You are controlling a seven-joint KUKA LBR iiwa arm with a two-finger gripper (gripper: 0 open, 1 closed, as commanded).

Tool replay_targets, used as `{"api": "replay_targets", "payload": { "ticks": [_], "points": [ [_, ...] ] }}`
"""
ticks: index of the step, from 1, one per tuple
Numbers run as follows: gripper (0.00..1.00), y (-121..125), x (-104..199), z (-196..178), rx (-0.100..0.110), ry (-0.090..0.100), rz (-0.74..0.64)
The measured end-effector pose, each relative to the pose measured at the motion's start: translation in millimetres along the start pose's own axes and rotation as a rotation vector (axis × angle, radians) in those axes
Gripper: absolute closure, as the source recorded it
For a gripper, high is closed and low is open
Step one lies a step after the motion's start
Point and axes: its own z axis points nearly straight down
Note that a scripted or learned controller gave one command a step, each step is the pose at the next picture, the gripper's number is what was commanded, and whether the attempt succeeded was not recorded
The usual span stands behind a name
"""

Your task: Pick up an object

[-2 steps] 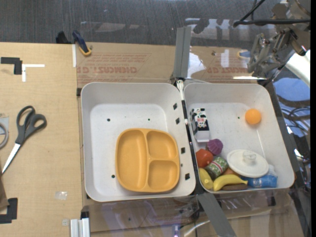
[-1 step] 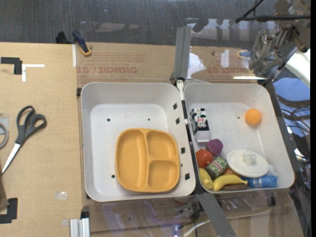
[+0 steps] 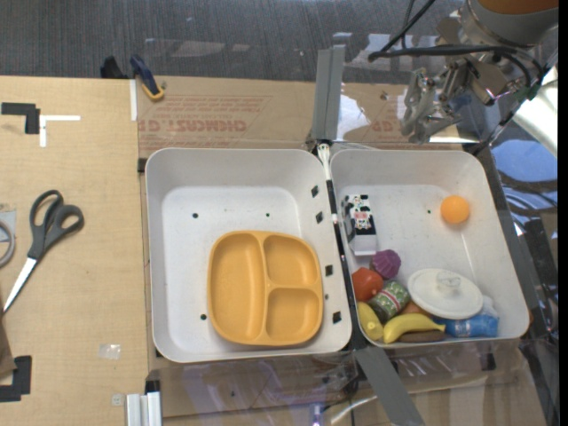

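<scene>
My gripper (image 3: 432, 122) hangs above the far rim of the right bin (image 3: 497, 204), high over its back edge, open with nothing between its fingers. In that bin lie an orange ball (image 3: 454, 209) at the back right and a black-and-white cow-patterned box (image 3: 358, 220) by the left wall. Crowded at the front are a purple piece (image 3: 385, 263), a red toy vegetable (image 3: 366, 282), a green can (image 3: 390, 300), a yellow banana (image 3: 404, 328), a white round lid (image 3: 444, 293) and a blue bottle (image 3: 472, 327). The gripper touches none of them.
The left bin (image 3: 169, 238) holds a yellow divided plate (image 3: 264, 287). Scissors (image 3: 43, 231) lie on the wooden bench at the left, and a blue clip (image 3: 145, 78) sits near the back. A grey upright bar (image 3: 327, 96) stands behind the seam between the bins.
</scene>
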Motion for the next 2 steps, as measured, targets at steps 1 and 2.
{"api": "replay_targets", "payload": {
  "ticks": [1, 2],
  "points": [
    [1.00, -0.4, -1.5, -10.4, 0.001, -0.007, 0.002],
    [1.00, -0.8, -3.1, -19.8, 0.002, -0.012, 0.003]
  ]
}}
